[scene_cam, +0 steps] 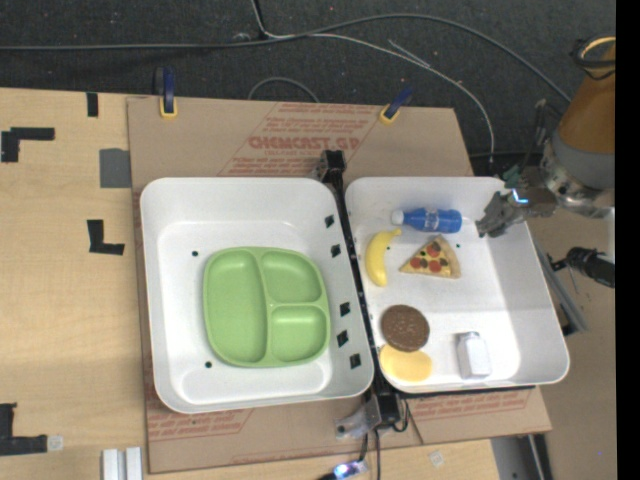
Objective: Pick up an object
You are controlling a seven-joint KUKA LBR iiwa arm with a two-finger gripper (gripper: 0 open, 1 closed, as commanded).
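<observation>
Camera view: I see the end effector (497,218) at the right bin's (520,298) far right rim, can't tell its opening, nothing visibly held. Right bin has blue bottle (428,219), banana (378,256), pizza slice (433,258), brown cookie (405,327), yellow piece (407,366), grey block (472,355). Left bin (170,268) holds green divided plate (266,305).

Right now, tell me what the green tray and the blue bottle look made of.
Green tray: likely molded plastic, matte with a soft sheen; its one even colour and rounded compartment edges suggest it. Blue bottle: probably glossy plastic, given its bright highlight and white cap.
</observation>
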